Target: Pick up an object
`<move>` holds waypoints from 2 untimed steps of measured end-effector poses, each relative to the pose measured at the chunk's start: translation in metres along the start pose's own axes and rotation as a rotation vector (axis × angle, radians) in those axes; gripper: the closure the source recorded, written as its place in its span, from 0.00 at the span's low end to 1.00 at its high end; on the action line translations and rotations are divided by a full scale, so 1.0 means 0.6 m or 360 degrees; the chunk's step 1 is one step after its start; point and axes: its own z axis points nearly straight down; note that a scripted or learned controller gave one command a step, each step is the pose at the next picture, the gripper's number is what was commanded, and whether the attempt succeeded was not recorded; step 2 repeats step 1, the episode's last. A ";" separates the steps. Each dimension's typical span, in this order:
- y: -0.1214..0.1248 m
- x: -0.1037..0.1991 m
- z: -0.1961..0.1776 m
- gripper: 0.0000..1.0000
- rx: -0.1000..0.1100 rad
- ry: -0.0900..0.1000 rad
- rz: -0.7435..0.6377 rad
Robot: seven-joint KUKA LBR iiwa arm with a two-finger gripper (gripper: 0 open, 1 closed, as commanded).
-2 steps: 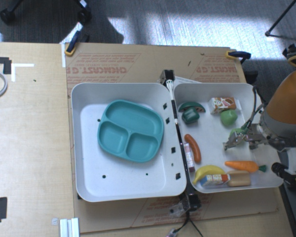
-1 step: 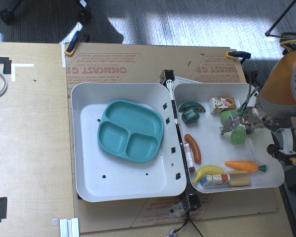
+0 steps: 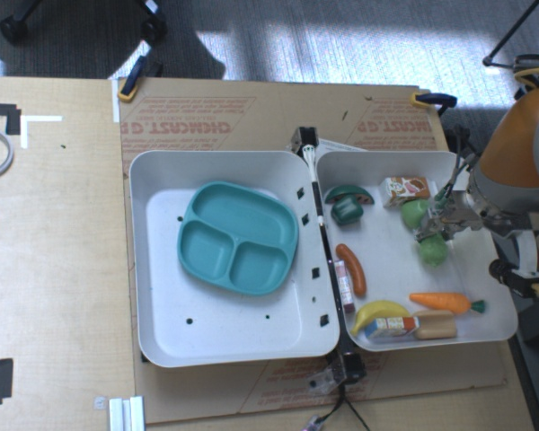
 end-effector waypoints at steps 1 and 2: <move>-0.068 0.098 -0.210 1.00 0.0001 0.0000 0.0001; -0.068 0.098 -0.210 1.00 0.0001 0.0000 0.0001</move>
